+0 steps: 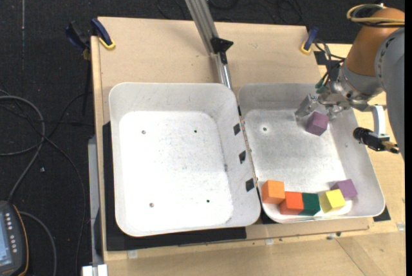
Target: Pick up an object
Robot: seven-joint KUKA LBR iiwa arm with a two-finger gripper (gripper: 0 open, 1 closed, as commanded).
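Five small blocks, orange [273, 190], red [294, 201], green [311, 203], yellow [333, 199] and purple [347, 188], line the right white bin's [360, 162] near edge. Above it, the two-finger gripper [314, 110] pinches a tilted, near-cubic, matte purple block [316, 123], one corner pointing down.

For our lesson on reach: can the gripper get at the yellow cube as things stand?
Probably yes: the yellow cube lies uncovered in the right bin, but neighbouring cubes crowd it and the gripper seems busy with a purple cube.

Single fixed camera above bench [193, 49], angled down, both bins [129, 101] framed.
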